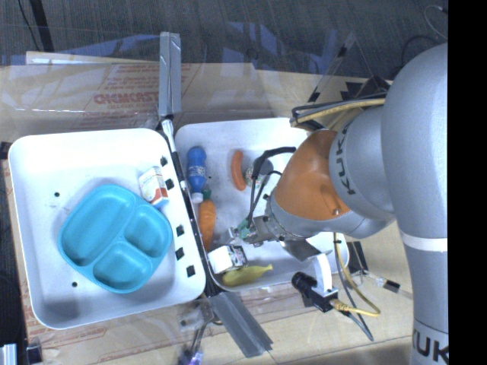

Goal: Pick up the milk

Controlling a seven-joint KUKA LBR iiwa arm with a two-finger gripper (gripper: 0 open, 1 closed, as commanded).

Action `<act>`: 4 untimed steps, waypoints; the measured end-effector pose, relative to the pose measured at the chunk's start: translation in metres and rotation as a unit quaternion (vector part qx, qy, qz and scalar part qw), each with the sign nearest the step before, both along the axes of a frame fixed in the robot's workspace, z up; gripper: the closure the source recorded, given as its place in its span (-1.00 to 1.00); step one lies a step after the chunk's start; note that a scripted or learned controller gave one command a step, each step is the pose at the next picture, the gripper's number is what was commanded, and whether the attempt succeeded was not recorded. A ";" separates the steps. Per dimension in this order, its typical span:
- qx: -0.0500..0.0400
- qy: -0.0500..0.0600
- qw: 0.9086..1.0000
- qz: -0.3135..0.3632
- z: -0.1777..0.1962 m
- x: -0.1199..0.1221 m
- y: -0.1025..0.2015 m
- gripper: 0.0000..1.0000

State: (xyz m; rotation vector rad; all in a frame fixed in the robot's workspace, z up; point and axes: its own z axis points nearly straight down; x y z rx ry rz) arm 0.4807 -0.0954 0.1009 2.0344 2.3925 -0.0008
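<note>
You have the small white milk carton with red print [154, 185] lying in the left white bin [46, 158], near that bin's right wall in the upper middle of the frame. Its long axis looks to run from upper left to lower right, with the red-marked end pointing lower right, though at this size the carton's top and base are hard to tell apart. It touches or nearly touches the upper right edge of the light blue three-compartment plastic tray [114, 238], which fills the centre of the same bin. The grey arm with its orange band [308, 185] reaches in from the right over the right white bin [228, 131], well apart from the carton. The gripper [228, 257] sits low at that bin's lower left corner, just above a yellow banana [247, 274]; you cannot tell from here how the jaws stand. In the right bin you also see a blue bottle [196, 166] lying along the left wall, an orange carrot-shaped piece [207, 223] below it, and a small orange-red oblong piece [238, 169] further right.
</note>
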 end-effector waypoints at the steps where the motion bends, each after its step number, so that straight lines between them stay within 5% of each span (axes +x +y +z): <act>1: 0.001 0.000 0.987 0.160 -0.009 0.009 -0.001 -1.00; 2: 0.001 -0.001 0.999 0.034 -0.009 -0.001 -0.006 -1.00; 3: 0.001 -0.001 0.999 0.036 0.001 0.000 -0.005 1.00; 4: 0.001 -0.001 0.999 0.036 0.001 0.000 -0.006 -1.00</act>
